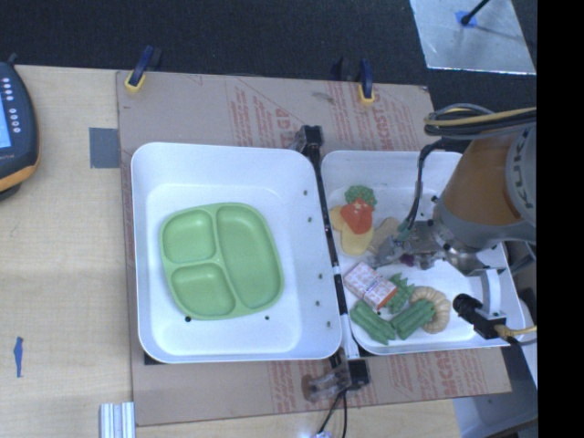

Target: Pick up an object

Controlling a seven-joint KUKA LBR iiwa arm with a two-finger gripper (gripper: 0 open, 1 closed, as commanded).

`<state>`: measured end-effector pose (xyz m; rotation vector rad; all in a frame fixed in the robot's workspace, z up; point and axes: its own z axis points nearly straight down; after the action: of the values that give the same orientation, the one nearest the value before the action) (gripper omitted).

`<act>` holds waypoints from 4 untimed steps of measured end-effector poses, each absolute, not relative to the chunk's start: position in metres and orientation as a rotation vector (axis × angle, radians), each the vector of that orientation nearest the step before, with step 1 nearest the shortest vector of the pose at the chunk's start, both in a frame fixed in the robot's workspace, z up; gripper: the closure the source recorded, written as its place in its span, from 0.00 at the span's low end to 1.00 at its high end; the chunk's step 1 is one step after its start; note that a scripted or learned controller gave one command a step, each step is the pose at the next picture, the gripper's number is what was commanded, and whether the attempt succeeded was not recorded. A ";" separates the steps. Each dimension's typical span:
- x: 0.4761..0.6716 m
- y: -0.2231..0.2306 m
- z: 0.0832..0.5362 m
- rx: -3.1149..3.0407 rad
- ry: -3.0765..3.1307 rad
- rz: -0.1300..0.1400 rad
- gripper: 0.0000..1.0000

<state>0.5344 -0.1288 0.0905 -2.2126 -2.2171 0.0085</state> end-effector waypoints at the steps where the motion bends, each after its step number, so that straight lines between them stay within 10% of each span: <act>1: 0.583 -0.102 0.092 -2.211 -2.231 0.000 0.00; 2: 0.582 -0.105 0.104 -2.214 -2.229 0.004 1.00; 3: 0.588 -0.016 0.198 -2.208 -2.238 -0.013 1.00; 4: 0.586 -0.022 0.192 -2.214 -2.224 0.004 0.00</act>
<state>0.5857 -0.0222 0.1919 -2.2143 -2.2241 0.0041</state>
